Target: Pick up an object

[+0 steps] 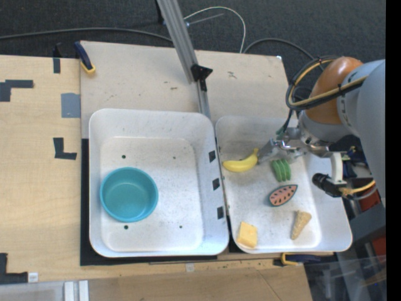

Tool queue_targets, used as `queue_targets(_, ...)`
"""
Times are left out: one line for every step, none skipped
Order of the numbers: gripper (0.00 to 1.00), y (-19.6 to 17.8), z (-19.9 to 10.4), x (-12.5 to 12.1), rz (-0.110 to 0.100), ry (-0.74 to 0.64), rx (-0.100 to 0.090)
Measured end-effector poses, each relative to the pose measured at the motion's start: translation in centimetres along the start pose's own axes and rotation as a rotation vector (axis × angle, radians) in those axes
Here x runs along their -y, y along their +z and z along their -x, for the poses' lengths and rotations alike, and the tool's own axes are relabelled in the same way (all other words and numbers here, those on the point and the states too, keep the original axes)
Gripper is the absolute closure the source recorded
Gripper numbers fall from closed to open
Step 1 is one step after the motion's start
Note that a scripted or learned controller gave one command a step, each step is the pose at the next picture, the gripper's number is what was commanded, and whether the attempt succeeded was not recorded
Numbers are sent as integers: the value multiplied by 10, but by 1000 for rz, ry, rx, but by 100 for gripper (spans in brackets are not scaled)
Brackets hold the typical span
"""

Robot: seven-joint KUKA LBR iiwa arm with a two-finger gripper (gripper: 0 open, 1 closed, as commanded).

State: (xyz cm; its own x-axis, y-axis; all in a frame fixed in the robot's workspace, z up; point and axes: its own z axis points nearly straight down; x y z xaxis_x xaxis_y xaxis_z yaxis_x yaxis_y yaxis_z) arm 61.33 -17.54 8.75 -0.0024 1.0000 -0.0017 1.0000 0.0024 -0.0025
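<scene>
In the right bin lie a yellow banana, a green ridged piece, a watermelon slice, a yellow cheese block and a tan cone. My gripper reaches in from the right and sits low over the bin's upper middle, just above the green piece and right of the banana's tip. Nothing shows between its fingers.
The left bin holds a blue bowl. A grey pole slants down to the divider between the bins. Cables loop behind the bench. The arm's grey body and orange band crowd the right bin's far right side.
</scene>
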Motion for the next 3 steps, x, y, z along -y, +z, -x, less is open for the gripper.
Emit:
queue_targets(100, -11, -1, 0, 0, -2, 0)
queue_targets(100, -70, 5, -8, 7, 1, 0)
queue_targets(100, -121, 14, -11, 7, 0, 0)
